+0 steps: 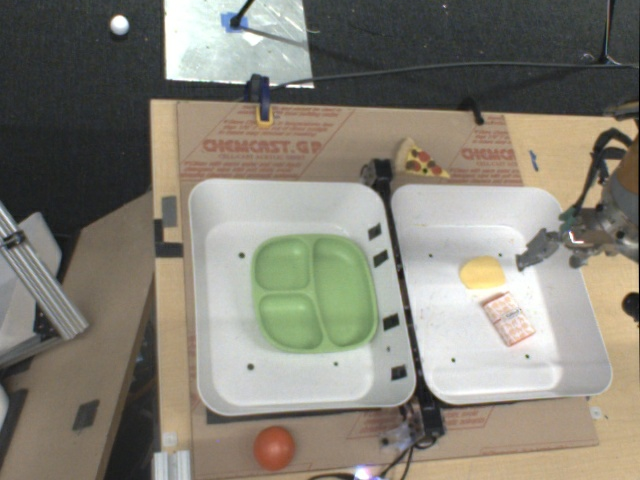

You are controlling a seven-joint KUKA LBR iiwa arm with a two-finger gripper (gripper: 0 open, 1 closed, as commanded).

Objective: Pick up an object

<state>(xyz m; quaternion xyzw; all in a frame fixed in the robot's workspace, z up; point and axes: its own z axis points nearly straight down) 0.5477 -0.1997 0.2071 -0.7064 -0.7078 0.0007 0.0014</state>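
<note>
- Camera view: risk of a miss, since the gripper hangs off to one side of the yellow block, not over it.
- Lying in the right bin, yellow block just beside the gripper, with the pink packet close below the block.
- Cannot tell whether released or clenched; nothing seen held.

Grey metal hand, black cables.

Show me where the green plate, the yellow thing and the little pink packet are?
Green divided plate (314,292): camera view, on the ridge where its compartments meet, in the left bin.
Yellow object (482,272): camera view, its middle, in the right bin.
Pink packet (508,319): camera view, its flat top face.
</note>
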